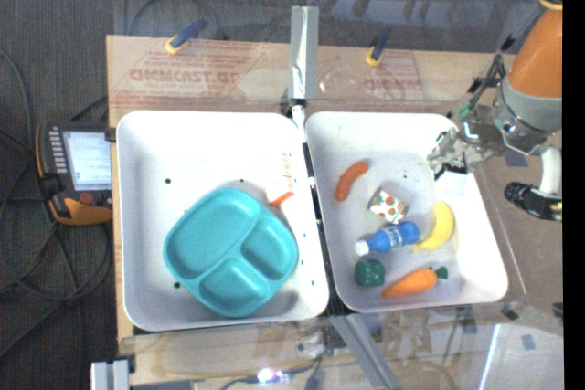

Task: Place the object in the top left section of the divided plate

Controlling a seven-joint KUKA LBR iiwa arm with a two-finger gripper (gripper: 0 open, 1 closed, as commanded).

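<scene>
Your gripper point(448, 155), jaws' spread impossible to tell, hovers at the right bin's point(484, 288) far right edge; the turquoise divided plate point(233, 251) lies tilted in the left bin point(137, 196), so aiming may misjudge its top left section.

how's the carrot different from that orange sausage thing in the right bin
The carrot has a green tip and tapers to a point; the sausage is plain orange with rounded ends. The carrot lies at the bin's near edge, almost level; the sausage lies further back, steeply slanted. Both are orange, long, and lie in the right bin.
</scene>
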